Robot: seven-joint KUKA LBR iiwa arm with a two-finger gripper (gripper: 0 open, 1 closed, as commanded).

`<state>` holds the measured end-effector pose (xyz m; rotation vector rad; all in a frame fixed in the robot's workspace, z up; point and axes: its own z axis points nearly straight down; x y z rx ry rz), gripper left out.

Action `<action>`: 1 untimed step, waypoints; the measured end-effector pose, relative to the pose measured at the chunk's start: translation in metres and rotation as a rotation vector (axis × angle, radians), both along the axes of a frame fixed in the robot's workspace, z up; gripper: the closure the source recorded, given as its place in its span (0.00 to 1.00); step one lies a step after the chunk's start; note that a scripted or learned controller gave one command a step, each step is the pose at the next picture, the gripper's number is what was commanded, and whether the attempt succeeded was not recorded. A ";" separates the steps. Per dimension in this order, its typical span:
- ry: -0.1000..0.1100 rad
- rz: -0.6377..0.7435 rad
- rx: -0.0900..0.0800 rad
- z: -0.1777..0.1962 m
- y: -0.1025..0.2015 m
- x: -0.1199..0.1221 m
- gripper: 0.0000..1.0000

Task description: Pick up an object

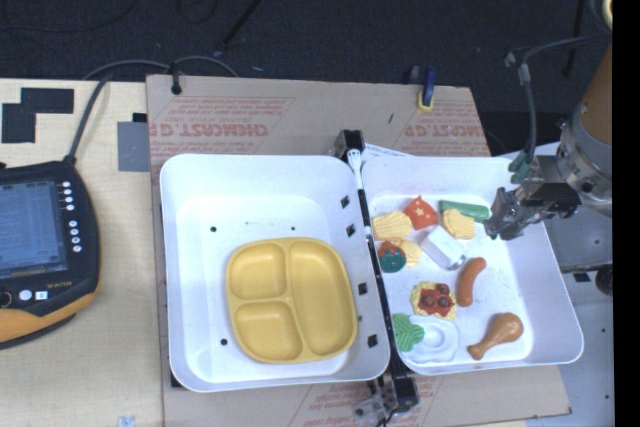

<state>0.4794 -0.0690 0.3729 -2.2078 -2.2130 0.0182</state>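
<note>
White bins: left bin (190,215) carries a yellow divided plate (290,300); right bin (545,315) has the toy food. Gripper (503,215) hovers over the right bin's upper right part, nothing between the fingers; can't tell how wide they stand. Largest to smallest near the fingers: chicken drumstick (497,332) well below, red sausage (470,280) below and slightly left, green piece (464,209) just left, yellow chunk (459,224) just left and under it. Best bet, I think, is the sausage: lies alone, no neighbours touching. Come straight down, jaws across its short axis, avoid the white block (441,247) beside it.
</note>
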 end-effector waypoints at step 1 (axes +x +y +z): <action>-0.013 0.010 0.000 -0.010 0.110 -0.004 1.00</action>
